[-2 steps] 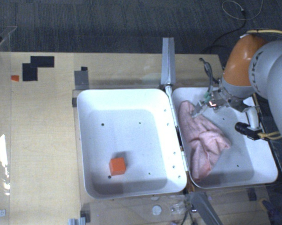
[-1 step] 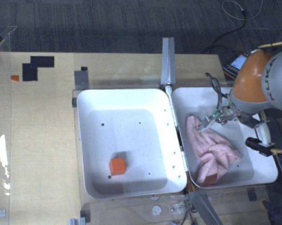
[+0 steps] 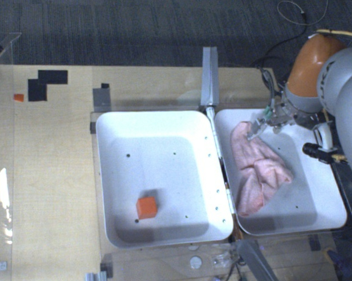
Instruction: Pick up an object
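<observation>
the pincer sits at the upper edge of the right bin, at about one o'clock from the picture's centre, on the end of a grey arm with an orange band that comes in from three o'clock. it is small and partly blurred here, so i cannot tell how it is set, nor whether anything is caught in it. its tip lies just at the top corner of a pink cloth, touching it or very nearly so; the picture does not settle which.

the cloth is a crumpled heap lying in the left half of the right bin, running from the pincer down toward six o'clock, close to the wall the two bins share. it lies flat on the bin floor, with no part plainly lifted.

further out, at about eight o'clock from the centre, a small orange block rests alone on the floor of the left bin, well apart from the arm.

by my reading, the step in hand is the reach and grasp on the cloth, with the lift not yet done. the next move calls for a firm close on a fold of cloth, then a straight rise high enough to bring the hanging end clear of the bin wall. soft cloth can slip free from a shallow pinch.
</observation>
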Robot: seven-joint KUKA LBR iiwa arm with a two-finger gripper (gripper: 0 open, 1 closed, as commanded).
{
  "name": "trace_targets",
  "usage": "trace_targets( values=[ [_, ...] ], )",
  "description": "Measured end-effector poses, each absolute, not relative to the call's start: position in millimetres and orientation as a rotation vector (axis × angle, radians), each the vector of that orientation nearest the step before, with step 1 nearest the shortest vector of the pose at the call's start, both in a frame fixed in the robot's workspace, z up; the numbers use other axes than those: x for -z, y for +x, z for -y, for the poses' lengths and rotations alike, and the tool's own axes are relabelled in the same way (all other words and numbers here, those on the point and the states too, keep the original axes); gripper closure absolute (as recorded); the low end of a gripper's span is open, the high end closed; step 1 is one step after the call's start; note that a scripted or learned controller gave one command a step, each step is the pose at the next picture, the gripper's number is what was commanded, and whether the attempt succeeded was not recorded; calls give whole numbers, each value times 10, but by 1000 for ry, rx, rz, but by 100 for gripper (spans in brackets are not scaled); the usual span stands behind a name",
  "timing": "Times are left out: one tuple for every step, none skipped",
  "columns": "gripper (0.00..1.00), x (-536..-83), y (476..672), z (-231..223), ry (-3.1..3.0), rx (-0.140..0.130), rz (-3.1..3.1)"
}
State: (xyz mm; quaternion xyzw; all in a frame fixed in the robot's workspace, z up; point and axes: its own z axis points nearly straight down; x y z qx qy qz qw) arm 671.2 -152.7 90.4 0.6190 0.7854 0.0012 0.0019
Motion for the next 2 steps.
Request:
trace_targets(
  values=[
    [0,-902,6711,1528,1942,-4,-2465],
    [0,-910,6184,1088,1851,-14,-2523]
  ],
)
